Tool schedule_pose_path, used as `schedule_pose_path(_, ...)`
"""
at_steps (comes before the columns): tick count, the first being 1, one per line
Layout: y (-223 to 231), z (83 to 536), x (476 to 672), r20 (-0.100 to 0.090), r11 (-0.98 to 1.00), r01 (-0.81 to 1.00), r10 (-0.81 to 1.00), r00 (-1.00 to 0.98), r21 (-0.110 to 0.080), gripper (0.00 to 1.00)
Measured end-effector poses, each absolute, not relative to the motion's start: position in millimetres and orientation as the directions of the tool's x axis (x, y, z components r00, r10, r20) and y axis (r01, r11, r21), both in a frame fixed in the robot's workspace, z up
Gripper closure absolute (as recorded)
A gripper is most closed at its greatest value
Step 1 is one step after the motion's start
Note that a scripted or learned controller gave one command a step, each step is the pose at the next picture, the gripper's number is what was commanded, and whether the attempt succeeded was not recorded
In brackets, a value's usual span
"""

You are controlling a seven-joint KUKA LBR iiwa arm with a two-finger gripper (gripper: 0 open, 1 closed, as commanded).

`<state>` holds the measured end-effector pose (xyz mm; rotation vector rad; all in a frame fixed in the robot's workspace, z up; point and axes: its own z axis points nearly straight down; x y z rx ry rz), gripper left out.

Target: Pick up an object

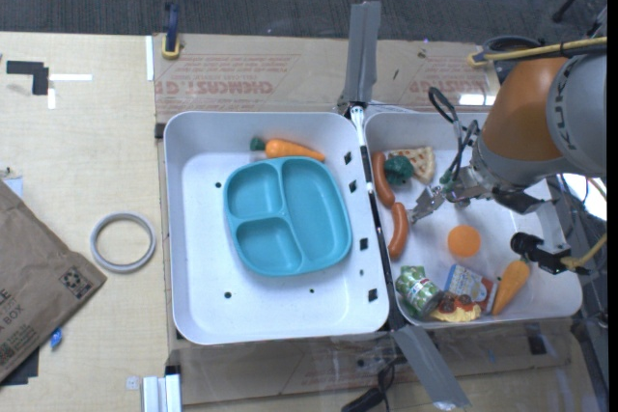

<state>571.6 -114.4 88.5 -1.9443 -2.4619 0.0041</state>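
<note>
The right bin [432, 254] holds two brown sausages [383, 180] [398, 229], a pizza slice [417, 160], a green broccoli piece [397, 171], an orange ball [464, 240], a carrot [512, 285], a green can [417, 289] and a colourful packet [462, 289]. My gripper [430, 203] hangs over this bin, between the lower sausage and the orange ball. Its fingers point down and to the left. They stand open with nothing between them.
The left bin [193, 304] carries a blue divided plate [288, 214] and another carrot [293, 150] at its far wall. On the bench to the left lie a grey tape ring [123, 240] and a brown cardboard piece [34, 285].
</note>
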Motion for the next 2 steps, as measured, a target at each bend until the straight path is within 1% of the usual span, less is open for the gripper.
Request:
schedule_pose_path(1, -110.5, 132.4, 593.6, 0.002, 0.29, 0.957, 0.957, -0.29, -0.004, 0.0)
schedule_pose_path(2, -165.3, 88.6, 518.4, 0.002, 0.306, 0.952, 0.952, -0.306, -0.004, 0.0)
